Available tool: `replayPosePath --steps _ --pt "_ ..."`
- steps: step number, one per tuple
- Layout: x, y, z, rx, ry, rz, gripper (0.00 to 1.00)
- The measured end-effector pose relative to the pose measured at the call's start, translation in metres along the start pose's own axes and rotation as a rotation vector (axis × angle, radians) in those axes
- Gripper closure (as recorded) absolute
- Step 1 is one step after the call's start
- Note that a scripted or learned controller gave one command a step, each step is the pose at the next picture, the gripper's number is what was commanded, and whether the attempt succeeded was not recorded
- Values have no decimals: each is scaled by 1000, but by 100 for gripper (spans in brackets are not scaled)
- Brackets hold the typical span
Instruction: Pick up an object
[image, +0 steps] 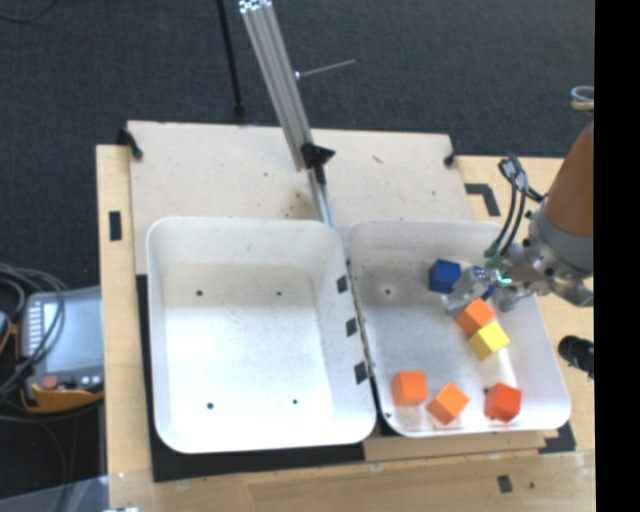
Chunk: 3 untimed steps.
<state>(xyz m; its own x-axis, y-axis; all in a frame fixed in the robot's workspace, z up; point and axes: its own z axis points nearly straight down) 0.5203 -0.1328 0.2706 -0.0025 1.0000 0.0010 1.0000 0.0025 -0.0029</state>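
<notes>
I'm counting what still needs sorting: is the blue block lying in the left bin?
No. The blue block lies in the right bin, near its far wall beside the claw, along with the orange, yellow and red blocks.

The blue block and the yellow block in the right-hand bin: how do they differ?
The blue block lies farther back in the right bin, apart from other blocks; the yellow block lies nearer the front, touching an orange block. The gripper sits between blue and orange. The blue block looks slightly larger. Both are small cubes in one bin.
</notes>
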Motion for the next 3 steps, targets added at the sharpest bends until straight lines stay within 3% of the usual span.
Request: replayPosePath --steps 1,3 --pt "-1 1 -2 -5 -1 2 0" --pt "0 2 102 1 -2 5 0"
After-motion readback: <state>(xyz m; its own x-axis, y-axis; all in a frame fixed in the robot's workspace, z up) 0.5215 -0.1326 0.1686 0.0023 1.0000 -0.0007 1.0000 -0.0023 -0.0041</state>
